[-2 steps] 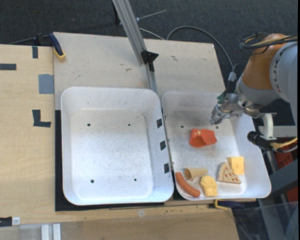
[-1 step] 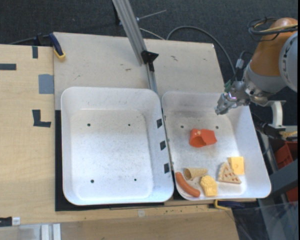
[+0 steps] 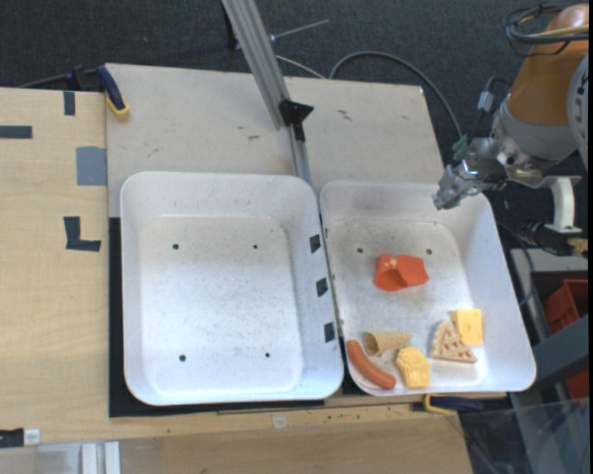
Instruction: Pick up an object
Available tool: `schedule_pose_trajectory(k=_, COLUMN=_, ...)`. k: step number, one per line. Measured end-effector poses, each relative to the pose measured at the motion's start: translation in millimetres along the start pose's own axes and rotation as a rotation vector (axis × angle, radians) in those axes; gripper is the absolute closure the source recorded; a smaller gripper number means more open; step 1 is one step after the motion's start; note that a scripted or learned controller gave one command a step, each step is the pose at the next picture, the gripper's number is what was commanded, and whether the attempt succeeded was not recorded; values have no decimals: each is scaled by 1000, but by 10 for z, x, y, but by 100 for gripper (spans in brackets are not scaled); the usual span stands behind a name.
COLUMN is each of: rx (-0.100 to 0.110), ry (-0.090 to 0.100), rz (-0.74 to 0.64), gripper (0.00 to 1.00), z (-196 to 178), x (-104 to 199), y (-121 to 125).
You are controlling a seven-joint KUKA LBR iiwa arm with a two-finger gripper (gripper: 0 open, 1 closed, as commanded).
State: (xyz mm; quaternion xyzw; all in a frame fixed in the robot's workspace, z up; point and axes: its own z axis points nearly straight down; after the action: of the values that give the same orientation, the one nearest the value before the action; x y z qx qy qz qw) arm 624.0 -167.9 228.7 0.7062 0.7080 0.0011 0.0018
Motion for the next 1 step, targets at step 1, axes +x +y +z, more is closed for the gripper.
schedule_pose_trajectory(k=1, rx=1, ry=0, rz=1, gripper=100, z=-359, x=4, y=11)
